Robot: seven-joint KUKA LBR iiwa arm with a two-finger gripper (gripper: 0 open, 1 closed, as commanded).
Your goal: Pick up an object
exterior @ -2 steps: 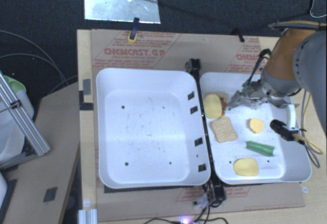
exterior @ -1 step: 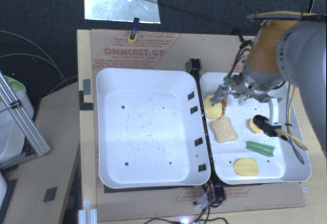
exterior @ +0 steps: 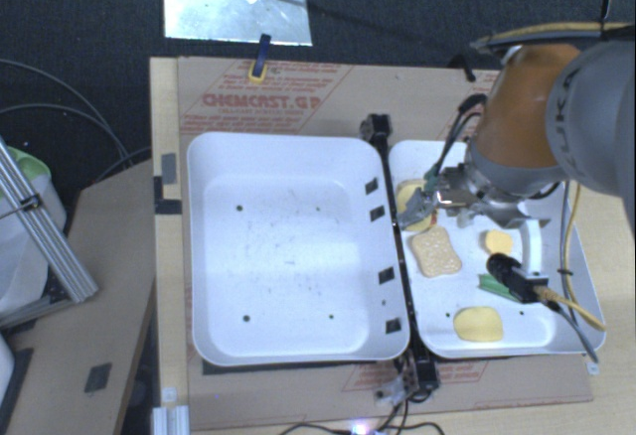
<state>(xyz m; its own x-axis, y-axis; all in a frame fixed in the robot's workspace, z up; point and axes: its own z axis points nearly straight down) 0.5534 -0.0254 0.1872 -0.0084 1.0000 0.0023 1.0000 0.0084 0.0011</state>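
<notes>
My gripper (exterior: 425, 205) hangs low over the upper left corner of the right bin (exterior: 566, 324), close to the divider between the bins. Directly under it lies a pale yellow piece (exterior: 408, 195), partly covered by the gripper. A tan bread-like slice (exterior: 435, 251) rests just below the gripper. Further right lie a small yellow round piece (exterior: 498, 242) and a green piece (exterior: 492, 283). A yellow lemon-shaped object (exterior: 478, 324) sits near the bin's front edge.
The left bin (exterior: 288, 244) is to the left of the gripper. A black part with a yellow cable (exterior: 522, 282) hangs off the arm over the right bin. The bulky grey and orange arm (exterior: 542, 115) covers the right bin's far corner.
</notes>
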